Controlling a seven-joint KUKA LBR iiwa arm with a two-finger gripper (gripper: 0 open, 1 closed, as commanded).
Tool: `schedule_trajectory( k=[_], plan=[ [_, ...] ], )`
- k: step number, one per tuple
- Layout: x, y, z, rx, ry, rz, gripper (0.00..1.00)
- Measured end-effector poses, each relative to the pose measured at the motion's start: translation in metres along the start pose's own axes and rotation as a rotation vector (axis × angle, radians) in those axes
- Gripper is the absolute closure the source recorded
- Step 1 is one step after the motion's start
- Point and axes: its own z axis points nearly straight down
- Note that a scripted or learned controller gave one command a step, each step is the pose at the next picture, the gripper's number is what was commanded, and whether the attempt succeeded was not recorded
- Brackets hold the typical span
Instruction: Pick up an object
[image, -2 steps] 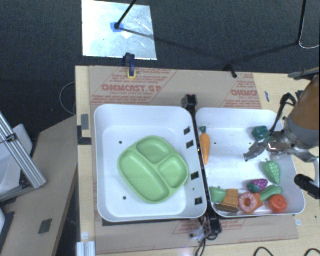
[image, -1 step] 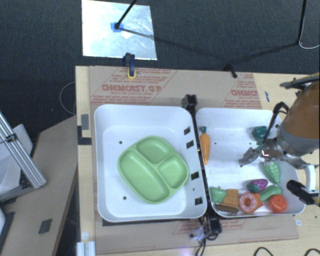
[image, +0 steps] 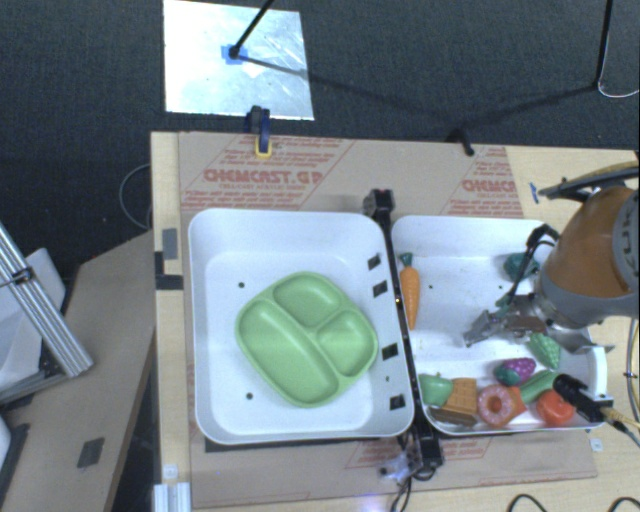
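Gripper seen spread, nothing held, over right bin. Carrot judged light, rigid, slick plastic; best pinched mid-body across width.

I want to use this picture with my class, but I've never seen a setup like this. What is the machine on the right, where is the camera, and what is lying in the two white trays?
The picture is taken by one camera fixed above a bench, looking down at a slant. The grey and orange shape on the right is a robot arm; its gripper reaches into the right bin. I see nothing held between its fingers. Its job is to pick up an object.

The left bin holds a green divided plate. The right bin holds toy food: a carrot by its left wall, and a pile along the near edge, including a pink doughnut, a purple piece and a red piece.
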Motion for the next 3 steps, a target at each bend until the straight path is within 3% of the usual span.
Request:
schedule_trajectory(
  k=[1,3],
  plan=[
    [-0.001,0.001,-0.013,-0.005,-0.002,0.000,1.00],
    [-0.007,0.004,-0.106,-0.009,-0.004,-0.002,1.00]
  ],
)
